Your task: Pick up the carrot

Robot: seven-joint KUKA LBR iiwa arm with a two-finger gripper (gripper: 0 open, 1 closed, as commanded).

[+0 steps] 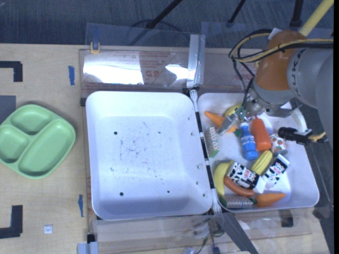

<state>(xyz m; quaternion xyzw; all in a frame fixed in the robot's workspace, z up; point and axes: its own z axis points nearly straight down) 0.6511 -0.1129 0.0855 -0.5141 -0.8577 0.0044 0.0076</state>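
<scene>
Clearly the near end of the right-hand shallow white bin (299, 176) is crowded, and an orange tapered toy (271, 198) there could be taken for the target. Farther back, the small orange plastic carrot (214, 117) lies by the bin's left wall, just beside the gripper (229, 123). Whether the gripper is open I cannot tell. A glancing touch could wedge the carrot against that wall.

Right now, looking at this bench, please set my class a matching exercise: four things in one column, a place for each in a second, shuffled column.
Things:
1. green divided plate
2. gripper
3. blue bottle
4. banana

Places:
A. middle of the right bin
B. on the bench, left of both bins
C. by the carrot, at the right bin's top left
D. right bin's lower left

Pairs: 1-B, 2-C, 3-A, 4-D
</scene>
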